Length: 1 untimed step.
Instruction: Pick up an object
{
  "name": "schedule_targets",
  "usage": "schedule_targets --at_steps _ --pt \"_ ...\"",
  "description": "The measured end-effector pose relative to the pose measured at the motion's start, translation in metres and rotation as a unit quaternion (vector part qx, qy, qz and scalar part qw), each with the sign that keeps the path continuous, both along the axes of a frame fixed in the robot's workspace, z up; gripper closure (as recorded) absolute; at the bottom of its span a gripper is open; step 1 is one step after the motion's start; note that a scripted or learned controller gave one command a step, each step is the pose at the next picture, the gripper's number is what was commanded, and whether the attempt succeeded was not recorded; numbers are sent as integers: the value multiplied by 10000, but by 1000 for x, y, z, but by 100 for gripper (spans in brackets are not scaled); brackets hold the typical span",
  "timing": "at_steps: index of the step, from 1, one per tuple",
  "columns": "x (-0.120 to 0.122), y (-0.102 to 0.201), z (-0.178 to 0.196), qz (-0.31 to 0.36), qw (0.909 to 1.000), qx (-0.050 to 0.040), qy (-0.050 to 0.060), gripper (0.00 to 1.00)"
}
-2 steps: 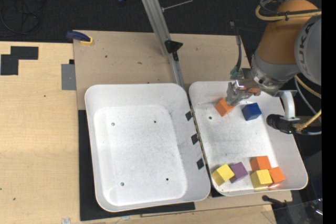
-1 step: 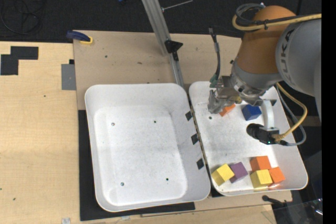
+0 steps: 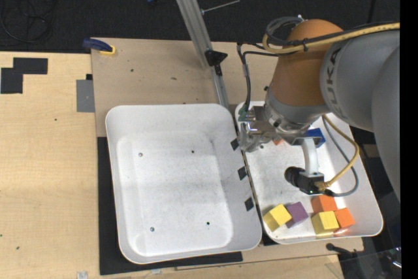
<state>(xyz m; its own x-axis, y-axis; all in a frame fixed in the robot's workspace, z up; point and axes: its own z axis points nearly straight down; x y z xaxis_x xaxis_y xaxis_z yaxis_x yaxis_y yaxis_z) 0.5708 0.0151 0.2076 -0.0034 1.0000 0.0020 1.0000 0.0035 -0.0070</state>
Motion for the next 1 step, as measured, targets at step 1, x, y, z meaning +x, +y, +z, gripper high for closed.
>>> schedule_targets --at_steps 1 --pt "-25 42 12 2 10000 2 -5 100"
